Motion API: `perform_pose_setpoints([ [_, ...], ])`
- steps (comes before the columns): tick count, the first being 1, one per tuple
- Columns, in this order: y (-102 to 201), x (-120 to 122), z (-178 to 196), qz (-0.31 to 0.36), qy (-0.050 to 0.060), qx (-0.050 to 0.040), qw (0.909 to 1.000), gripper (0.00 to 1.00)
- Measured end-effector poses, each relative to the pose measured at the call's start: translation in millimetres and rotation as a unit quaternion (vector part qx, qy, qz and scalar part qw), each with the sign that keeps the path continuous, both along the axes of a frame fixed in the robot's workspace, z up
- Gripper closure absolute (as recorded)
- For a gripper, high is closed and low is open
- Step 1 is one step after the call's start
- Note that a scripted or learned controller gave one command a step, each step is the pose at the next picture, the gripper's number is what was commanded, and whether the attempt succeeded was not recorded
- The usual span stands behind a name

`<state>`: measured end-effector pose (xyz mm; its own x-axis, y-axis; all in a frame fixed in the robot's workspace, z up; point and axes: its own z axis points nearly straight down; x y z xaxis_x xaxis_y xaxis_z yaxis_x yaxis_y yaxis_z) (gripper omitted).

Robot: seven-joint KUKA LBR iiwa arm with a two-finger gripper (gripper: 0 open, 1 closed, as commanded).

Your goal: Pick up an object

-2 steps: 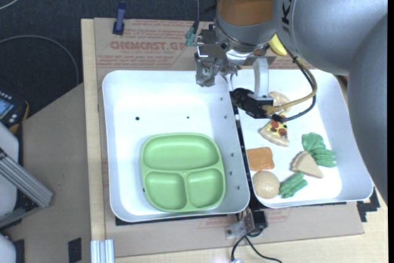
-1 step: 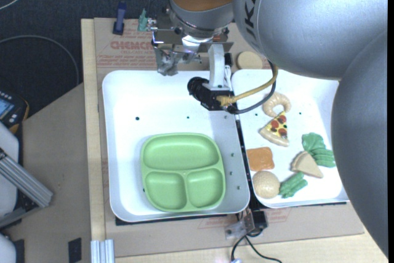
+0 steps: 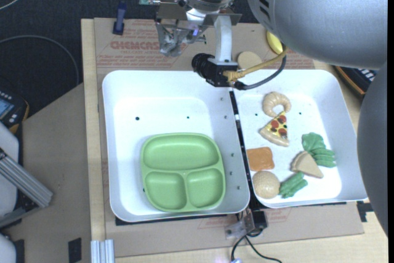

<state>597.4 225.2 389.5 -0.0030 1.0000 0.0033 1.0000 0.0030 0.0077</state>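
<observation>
While the arm (image 3: pixel 320 3) overhangs, toy foods (image 3: pixel 289 145) crowd the right bin (image 3: pixel 335 95).

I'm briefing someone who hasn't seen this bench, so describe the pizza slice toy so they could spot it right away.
Look at the right white bin, the one holding the toy foods. Near its middle, just below the pale croissant, lies the pizza slice. It is the only flat yellow wedge dotted with red rounds; the tan wedge further right is plain and sits against green leafy pieces.

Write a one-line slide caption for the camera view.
Arm above two white bins: green divided plate left, toy foods including pizza slice right.
</observation>
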Motion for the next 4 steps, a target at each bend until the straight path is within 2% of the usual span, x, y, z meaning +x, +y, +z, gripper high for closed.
perform_pose_setpoints([
  [1, -0.6, -0.7, -4.0, -0.001, 0.004, -0.0016, 1.0000, 0.00],
  [2, -1.1, -51.5, -94.5, -0.002, 0.011, -0.0034, 0.9999, 0.00],
  [3, -1.3, -87.2, -165.9, -0.002, 0.010, -0.0035, 0.9999, 0.00],
  [4, -0.8, -83.7, -150.5, -0.003, 0.004, -0.0011, 1.0000, 1.00],
])
